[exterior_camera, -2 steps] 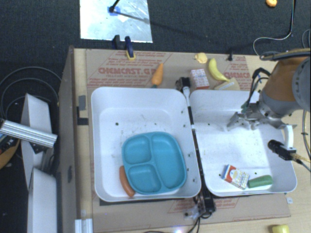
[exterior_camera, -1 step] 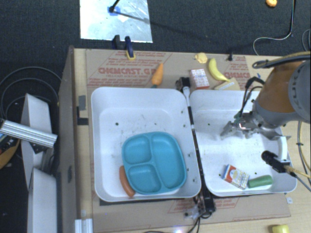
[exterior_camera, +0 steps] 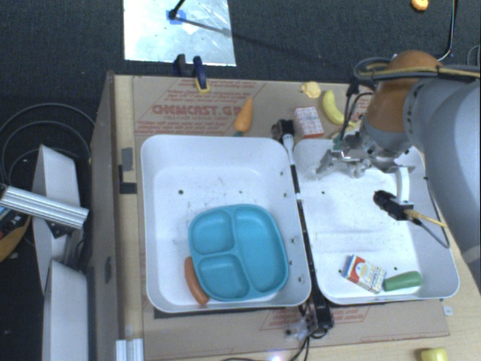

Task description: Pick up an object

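The gripper (exterior_camera: 344, 162) hangs over the bare upper left corner of the right bin (exterior_camera: 353, 220), right of centre in the frame; I cannot tell whether it is open or closed. A small printed box (exterior_camera: 364, 272) and a green cylinder-like piece (exterior_camera: 402, 280) lie just beside each other at that bin's lower edge, well apart from the gripper. In the left bin (exterior_camera: 173, 179), a blue divided plate (exterior_camera: 237, 252) sits with an orange sausage (exterior_camera: 195, 280) along its lower left side.

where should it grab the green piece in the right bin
Probably across the middle of the green piece, coming straight down. It lies flat and long, the small box crowds one end, and the bin wall is close to the other.
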You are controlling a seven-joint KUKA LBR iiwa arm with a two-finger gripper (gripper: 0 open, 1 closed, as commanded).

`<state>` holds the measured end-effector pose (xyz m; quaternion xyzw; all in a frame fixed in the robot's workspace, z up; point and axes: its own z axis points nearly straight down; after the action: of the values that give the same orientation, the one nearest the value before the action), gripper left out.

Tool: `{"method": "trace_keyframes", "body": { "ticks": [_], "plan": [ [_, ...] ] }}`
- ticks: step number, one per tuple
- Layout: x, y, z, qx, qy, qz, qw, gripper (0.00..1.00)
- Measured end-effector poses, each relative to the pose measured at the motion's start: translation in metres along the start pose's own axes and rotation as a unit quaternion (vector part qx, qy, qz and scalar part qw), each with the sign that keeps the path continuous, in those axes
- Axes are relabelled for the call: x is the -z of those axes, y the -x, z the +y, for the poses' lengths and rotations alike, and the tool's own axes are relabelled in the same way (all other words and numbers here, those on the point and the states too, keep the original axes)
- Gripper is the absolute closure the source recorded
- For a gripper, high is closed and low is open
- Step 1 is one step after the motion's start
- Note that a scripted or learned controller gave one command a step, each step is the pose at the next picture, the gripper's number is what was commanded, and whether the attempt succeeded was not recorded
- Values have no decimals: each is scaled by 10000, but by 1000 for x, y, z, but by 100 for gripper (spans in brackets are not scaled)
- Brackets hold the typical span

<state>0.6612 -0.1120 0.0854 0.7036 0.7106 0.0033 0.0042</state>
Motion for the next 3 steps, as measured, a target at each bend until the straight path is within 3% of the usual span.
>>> {"method": "trace_keyframes", "body": {
  "ticks": [1,2,3],
  "plan": [
    [0,3,-115,-57,-89,18,9999,0],
    [1,18,-22,-20,-3,-7,10000,0],
    [14,-7,-54,-28,-58,7,10000,0]
  ]
}}
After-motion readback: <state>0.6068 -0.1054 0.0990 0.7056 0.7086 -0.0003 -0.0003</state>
